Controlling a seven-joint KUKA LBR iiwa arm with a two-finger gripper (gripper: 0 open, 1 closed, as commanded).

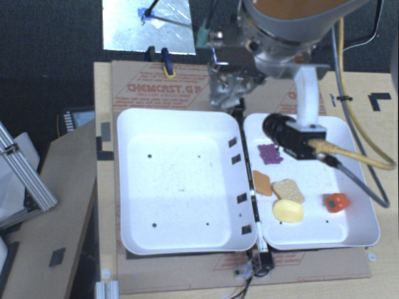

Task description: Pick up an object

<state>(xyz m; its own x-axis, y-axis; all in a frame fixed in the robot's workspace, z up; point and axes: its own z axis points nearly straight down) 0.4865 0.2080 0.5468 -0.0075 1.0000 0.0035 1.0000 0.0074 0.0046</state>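
Gripper (227, 95) above the bins' far edge — grip unreadable; yellow piece (288, 211) unobstructed.

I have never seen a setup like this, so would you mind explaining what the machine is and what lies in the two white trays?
This is one picture from a camera fixed above a bench, looking down at a slant. The big grey and orange shape at the top is a robot arm; its gripper hangs above the far edge of the bins. The right bin holds a purple piece, an orange piece, a tan piece, a yellow piece and a red piece. The left bin adjoins it. Nothing appears to be held.
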